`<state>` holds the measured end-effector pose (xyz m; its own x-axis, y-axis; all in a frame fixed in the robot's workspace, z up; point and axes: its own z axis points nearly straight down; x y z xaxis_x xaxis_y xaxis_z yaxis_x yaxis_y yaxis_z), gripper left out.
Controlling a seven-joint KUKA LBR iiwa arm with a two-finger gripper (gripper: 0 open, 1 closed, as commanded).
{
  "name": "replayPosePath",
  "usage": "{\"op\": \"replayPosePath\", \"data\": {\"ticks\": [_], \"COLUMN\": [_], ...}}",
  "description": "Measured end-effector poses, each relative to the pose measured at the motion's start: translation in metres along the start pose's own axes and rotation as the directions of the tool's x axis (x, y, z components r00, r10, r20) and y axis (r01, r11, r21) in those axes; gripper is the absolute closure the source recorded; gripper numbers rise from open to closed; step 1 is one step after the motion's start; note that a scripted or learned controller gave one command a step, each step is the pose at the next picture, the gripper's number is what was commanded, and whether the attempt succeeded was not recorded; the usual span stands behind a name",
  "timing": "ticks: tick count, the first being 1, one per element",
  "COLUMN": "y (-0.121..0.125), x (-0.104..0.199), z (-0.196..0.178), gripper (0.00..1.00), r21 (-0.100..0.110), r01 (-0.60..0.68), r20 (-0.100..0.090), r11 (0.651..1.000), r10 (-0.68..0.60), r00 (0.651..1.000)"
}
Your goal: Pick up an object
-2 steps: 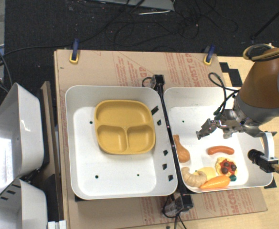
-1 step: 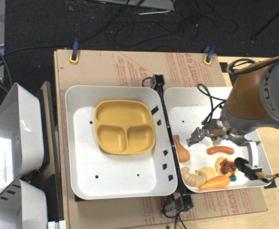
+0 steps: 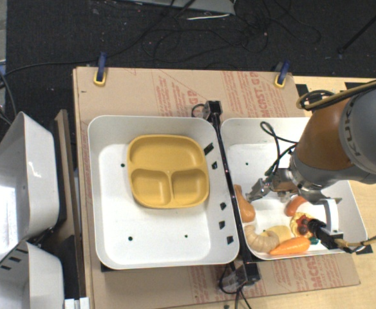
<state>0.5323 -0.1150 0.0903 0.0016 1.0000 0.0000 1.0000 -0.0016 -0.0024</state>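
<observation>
My gripper [image 3: 260, 190] hangs low over the right bin [image 3: 252, 148], near its left side. Just below and left of it lies an orange sausage-shaped piece [image 3: 244, 206] against the bin's left wall. A red tomato-like piece [image 3: 295, 205] sits under the wrist to the right. Along the bin's front edge lie a pale curled pastry [image 3: 261, 239], a pale yellow lump [image 3: 280, 232], an orange carrot [image 3: 290, 245] and a multicoloured toy [image 3: 305, 226]. Nothing shows in the gripper's grasp.
The left bin [image 3: 111, 192] holds a yellow divided plate [image 3: 169, 170]. A black divider [image 3: 223, 172] runs between the bins. Cables trail over the right bin's back part. Grey tubs [image 3: 17, 179] stand off the bench at the left.
</observation>
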Motion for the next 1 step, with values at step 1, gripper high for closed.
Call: {"op": "replayPosePath", "data": {"ticks": [1], "y": [0.0002], "x": [0.0003], "z": [-0.0115], "gripper": [1.0], "r21": [-0.001], "r01": [-0.002], "r20": [-0.001], "r11": [1.0], "r10": [0.002], "r00": [1.0]}}
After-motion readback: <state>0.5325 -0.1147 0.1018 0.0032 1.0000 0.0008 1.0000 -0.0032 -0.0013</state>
